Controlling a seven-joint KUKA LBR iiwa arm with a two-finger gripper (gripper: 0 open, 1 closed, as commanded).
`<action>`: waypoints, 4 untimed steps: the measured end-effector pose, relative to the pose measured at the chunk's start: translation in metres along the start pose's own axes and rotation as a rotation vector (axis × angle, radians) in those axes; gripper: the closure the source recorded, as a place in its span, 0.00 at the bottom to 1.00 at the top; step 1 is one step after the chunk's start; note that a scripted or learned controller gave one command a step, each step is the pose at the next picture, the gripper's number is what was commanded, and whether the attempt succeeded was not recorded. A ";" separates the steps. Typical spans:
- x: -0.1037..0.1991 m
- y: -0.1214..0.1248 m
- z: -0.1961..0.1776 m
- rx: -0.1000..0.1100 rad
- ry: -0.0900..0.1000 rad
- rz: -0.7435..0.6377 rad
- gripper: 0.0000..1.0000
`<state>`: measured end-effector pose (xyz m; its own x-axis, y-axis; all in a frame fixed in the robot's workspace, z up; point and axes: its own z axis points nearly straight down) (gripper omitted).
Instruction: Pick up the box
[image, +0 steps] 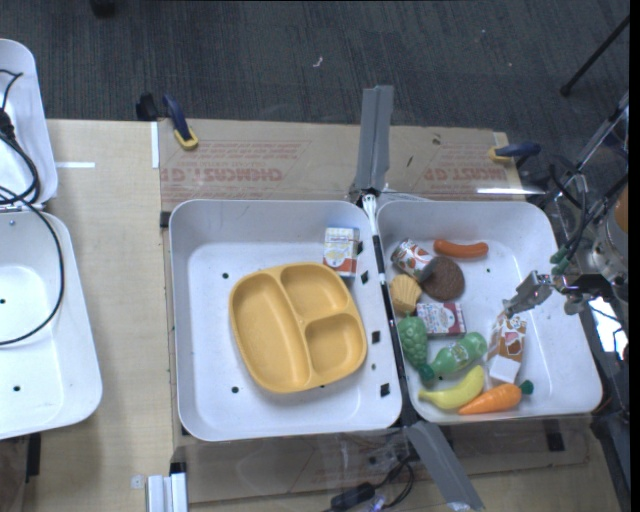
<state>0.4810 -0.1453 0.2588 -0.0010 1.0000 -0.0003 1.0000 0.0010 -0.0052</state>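
Gripper (528, 296), fingers apparently spread, poised in right bin (545, 235) just above box (511, 345); risk: box, crowded by carrot (492, 400) and banana (455, 390), tips or slips.

A pale wooden bench (110, 160) stands on dark grey carpet (250, 50), with cardboard (260, 165) laid flat across its far side.

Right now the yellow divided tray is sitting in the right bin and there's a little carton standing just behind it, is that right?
Not quite. The camera view shows the yellow divided tray in the left bin, not the right one. The rest holds: a little carton stands just behind it, near the wall between the bins.
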 end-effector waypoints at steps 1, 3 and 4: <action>0.053 0.027 0.139 0.001 0.001 -0.036 0.00; 0.033 0.092 0.163 0.002 0.000 -0.033 1.00; 0.113 0.120 0.069 -0.002 -0.001 0.015 1.00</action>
<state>0.6005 -0.0323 0.1888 0.0141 0.9999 -0.0018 0.9999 -0.0141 -0.0034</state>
